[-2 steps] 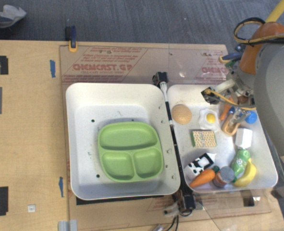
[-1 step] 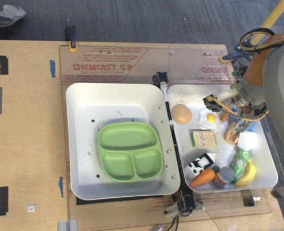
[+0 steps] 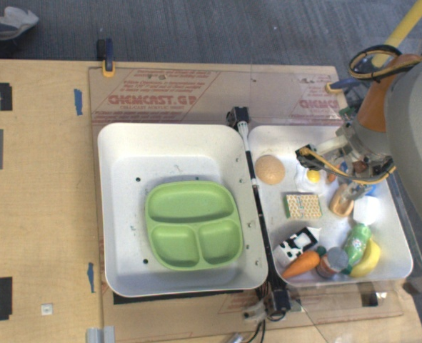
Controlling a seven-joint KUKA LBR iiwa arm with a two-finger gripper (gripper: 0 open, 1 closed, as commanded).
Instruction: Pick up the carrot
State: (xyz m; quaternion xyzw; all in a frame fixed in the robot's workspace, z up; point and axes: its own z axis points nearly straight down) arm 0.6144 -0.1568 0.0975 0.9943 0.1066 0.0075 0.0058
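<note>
Carrot [image 3: 301, 264] lies at the near edge of the right bin [image 3: 400, 227], orange, tilted with its thick end up toward the right, just beside a black-and-white patterned block [image 3: 297, 242] on its far-left side. To its right sit a small brown-capped jar [image 3: 331, 262], a green bottle-like item [image 3: 357, 240] and a yellow banana [image 3: 368, 259], crowded together in the near right corner. A little farther in, a flat speckled tan square [image 3: 303, 206] rests on the bin floor, and beyond it a round tan egg-like ball [image 3: 270, 169] sits near the bin's left wall.

The hand [image 3: 343, 202] hangs over the middle of the right bin, well apart from the carrot, its tip close to the floor next to a white object [image 3: 368, 209]; whether it is wide or narrow I cannot tell, as cables and wrist hardware crowd it. The orange band [image 3: 373, 109] and grey arm [image 3: 414, 127] rise behind it on the right.

In the left bin [image 3: 118, 191] a green divided plate [image 3: 194, 224] rests slightly near of centre. Both bins stand on the cardboard-covered tabletop [image 3: 39, 191], and a blue clamp [image 3: 108, 52] grips its far edge.
</note>
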